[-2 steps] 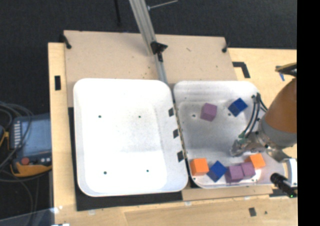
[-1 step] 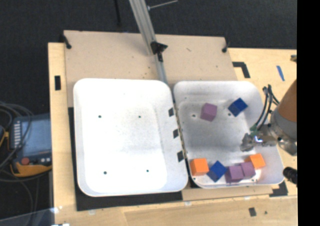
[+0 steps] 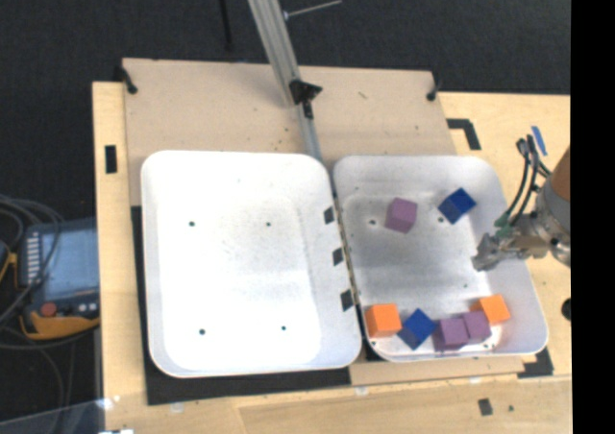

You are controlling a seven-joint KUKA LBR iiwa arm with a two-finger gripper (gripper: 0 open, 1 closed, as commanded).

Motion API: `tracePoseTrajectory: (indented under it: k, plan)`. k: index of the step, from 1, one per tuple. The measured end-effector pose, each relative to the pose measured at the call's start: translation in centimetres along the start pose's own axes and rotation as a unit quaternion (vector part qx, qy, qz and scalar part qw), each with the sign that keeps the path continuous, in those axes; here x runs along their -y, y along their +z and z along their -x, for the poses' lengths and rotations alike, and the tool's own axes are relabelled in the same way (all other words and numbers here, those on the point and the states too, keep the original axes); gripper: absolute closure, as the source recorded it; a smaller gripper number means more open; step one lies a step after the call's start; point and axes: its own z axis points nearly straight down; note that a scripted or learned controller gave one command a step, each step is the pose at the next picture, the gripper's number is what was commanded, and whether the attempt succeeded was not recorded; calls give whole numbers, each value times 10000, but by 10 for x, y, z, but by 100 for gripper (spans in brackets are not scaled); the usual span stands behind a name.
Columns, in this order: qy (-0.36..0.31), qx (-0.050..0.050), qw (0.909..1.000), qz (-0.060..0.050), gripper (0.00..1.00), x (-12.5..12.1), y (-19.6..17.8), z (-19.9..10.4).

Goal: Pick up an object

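Pale wooden bench on a dark floor carries two shallow white bins side by side. Over the right bin's right rim hangs the gripper; whether it is spread or closed I cannot tell, the view being too blurred there. Nearest it lie an orange cube and two purple cubes along the near wall, then a blue cube and another orange cube. Farther back sit a blue cube and a purple cube. The left bin lies beyond.
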Motion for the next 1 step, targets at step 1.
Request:
tracePoseTrajectory:
  k: [1]
  plan:
    - [-2, 1, 10000, 2, 100, -2, -54, 2]
